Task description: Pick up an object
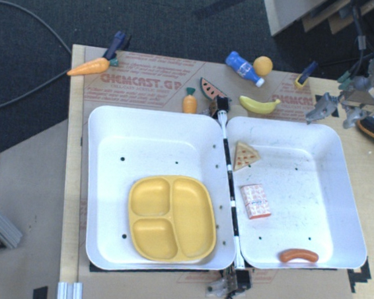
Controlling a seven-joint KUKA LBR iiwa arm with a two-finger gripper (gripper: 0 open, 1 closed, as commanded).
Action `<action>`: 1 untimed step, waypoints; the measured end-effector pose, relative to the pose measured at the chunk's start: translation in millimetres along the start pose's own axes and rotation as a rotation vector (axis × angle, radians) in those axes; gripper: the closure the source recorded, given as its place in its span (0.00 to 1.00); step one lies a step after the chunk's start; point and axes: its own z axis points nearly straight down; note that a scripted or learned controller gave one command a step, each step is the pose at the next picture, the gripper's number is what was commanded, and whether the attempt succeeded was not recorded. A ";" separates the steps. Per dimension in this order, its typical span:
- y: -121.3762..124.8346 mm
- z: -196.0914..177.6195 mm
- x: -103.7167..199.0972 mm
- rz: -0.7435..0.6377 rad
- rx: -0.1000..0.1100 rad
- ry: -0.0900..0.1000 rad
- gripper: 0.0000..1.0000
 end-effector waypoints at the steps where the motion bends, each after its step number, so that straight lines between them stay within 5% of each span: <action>1: 6.4 80.0 72.2 -0.002 0.004 0.003 0.00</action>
